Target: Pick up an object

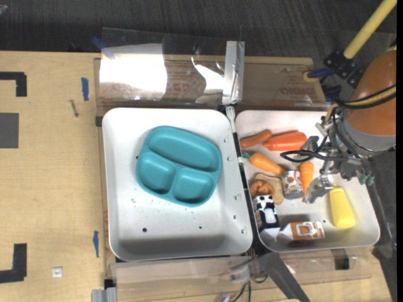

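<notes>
We find the small orange carrot-shaped toy (pixel 306 176) upright in the right-hand shallow white bin (pixel 365 234), beside a yellow plastic cylinder (pixel 341 207). The two-finger gripper (pixel 317 190) hangs over it — finger state: we cannot tell. Judged step: approach; next, a settled descent and closure.

One fixed overhead camera looks down aslant on both white bins (pixel 113 168).

Robotics lab test bench: light plywood bench top (pixel 44 168) with black tape markers, two shallow white plastic bins (pixel 119 231) taped down side by side, clear plastic sheeting (pixel 189 74) along bench's far edge, dark carpet floor (pixel 189 5) beyond.
</notes>
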Motion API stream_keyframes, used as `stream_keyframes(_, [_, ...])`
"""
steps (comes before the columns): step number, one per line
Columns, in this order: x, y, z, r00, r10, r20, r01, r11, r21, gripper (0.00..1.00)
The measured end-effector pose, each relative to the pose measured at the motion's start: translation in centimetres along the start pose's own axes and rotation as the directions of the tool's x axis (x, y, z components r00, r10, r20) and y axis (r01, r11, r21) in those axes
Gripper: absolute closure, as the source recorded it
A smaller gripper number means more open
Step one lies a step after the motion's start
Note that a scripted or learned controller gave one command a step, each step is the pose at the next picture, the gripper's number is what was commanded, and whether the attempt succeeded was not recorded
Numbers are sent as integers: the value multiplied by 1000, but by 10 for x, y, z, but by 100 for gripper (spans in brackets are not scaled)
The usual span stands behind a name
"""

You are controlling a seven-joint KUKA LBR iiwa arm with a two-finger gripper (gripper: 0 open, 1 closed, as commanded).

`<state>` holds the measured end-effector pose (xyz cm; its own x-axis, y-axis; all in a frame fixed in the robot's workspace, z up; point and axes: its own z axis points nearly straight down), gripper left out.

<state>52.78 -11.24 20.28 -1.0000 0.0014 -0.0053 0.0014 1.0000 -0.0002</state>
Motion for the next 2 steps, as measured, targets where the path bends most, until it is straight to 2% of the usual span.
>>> stream_keyframes(1, [-26, -27, 106, 1000, -16, 4, 16, 1000, 1, 0])
stream_keyframes(2, [-10, -14, 109, 991, 136, 21, -136, 991, 4, 0])
